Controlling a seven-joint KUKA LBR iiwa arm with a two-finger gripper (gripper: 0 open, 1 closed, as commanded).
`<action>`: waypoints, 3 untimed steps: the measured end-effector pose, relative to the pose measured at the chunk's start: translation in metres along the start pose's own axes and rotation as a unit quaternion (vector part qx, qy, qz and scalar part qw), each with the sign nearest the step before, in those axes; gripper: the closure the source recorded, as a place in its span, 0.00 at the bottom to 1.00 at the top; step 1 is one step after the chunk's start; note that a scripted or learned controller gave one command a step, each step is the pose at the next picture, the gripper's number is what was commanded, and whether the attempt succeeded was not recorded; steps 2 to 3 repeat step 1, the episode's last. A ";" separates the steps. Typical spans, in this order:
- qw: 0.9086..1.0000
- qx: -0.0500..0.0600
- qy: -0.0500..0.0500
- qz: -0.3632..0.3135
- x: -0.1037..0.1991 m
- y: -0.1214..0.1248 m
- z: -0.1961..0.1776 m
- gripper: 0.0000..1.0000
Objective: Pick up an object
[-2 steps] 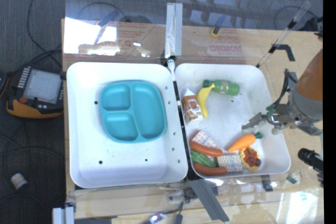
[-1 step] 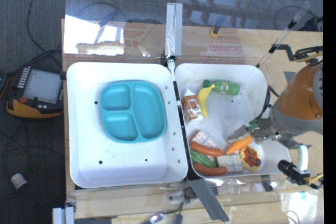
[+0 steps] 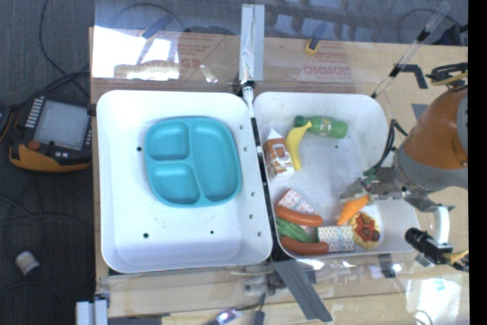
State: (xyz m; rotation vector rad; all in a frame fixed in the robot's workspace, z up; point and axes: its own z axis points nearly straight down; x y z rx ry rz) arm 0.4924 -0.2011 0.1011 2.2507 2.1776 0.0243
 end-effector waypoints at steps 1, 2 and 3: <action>0.999 0.010 -0.004 0.044 0.042 0.073 -0.116 1.00; 0.999 0.010 -0.004 0.044 0.042 0.073 -0.116 1.00; 0.999 0.010 -0.004 0.044 0.042 0.073 -0.116 1.00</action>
